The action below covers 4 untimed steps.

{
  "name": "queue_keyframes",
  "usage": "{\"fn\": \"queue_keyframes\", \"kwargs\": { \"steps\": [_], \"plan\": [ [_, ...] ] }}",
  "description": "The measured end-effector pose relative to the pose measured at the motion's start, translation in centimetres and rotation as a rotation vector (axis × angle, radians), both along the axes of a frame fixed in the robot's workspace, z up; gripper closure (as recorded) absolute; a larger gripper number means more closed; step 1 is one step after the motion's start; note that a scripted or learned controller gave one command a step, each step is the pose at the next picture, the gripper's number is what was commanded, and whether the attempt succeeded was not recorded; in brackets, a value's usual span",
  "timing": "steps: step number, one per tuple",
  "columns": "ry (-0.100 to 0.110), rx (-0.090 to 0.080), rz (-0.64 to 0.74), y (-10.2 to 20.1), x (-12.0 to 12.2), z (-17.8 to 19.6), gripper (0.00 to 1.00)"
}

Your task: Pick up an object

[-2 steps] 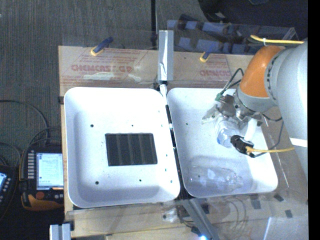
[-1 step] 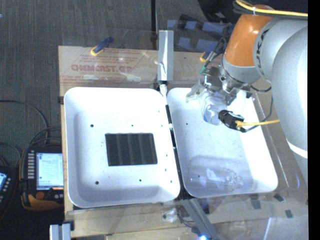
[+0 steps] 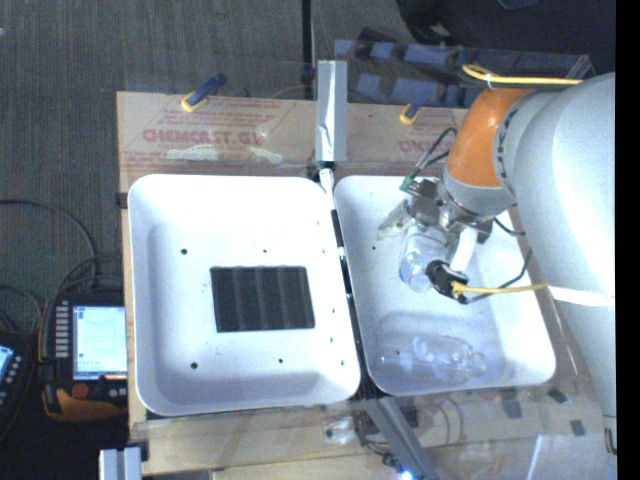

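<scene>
While tool (image 3: 420, 253) hangs over right bin (image 3: 520, 358), clear object (image 3: 440, 353) lies below.

Overhead light, fairly bright and even — the two white bins (image 3: 240, 208) run near blown-out, little surface detail on their floors. Soft shadows only, along the inner walls and under the arm (image 3: 560, 168), whose grey shell glares pale at the right. Floor around the bench (image 3: 200, 133) is dim and grainy. Overall soft, low-res focus; a clear object (image 3: 440, 353) in the right bin reads as a faint smear — edges hard to tell
</scene>
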<state>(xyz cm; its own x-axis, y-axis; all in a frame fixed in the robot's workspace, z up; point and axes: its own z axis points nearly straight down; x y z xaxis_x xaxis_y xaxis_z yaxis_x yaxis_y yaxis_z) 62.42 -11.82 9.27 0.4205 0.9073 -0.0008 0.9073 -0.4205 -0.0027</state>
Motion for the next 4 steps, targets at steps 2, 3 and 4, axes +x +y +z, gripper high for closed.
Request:
{"fn": "queue_keyframes", "kwargs": {
  "steps": [2,3,4],
  "plan": [
    [0.000,-0.004,-0.160,3.3,1.4,9.1,0.00],
    [0.002,-0.004,-0.084,-5.8,2.1,2.9,0.00],
    [0.000,-0.002,0.027,-8.3,-3.8,9.3,0.00]
  ]
}}
